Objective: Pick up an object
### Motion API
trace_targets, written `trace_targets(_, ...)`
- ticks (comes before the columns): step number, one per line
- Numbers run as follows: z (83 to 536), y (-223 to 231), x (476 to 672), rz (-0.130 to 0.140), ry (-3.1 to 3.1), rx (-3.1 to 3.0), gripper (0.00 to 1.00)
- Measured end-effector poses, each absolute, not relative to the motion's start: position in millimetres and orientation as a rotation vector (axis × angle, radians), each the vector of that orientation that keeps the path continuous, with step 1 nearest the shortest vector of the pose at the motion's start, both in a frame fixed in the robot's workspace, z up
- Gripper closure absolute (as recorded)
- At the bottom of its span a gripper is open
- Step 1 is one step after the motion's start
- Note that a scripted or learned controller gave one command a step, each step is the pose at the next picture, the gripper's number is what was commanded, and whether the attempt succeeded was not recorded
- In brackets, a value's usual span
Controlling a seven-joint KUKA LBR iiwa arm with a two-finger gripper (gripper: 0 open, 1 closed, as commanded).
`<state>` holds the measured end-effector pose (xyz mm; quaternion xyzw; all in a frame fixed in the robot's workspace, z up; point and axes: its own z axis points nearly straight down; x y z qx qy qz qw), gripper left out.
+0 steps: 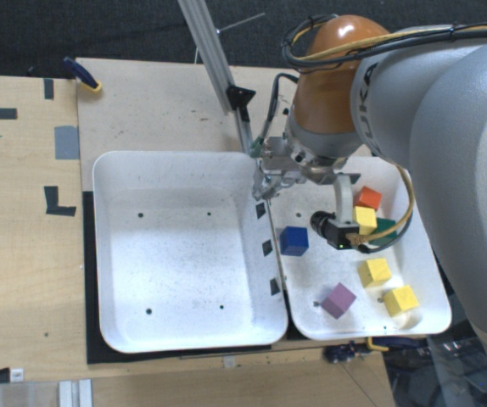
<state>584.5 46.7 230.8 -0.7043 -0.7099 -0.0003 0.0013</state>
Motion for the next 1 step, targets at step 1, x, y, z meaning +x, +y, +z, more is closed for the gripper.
trace_targets(1,220.1,99.2,594.1,0.001,-2.227,-2.213,1.00)
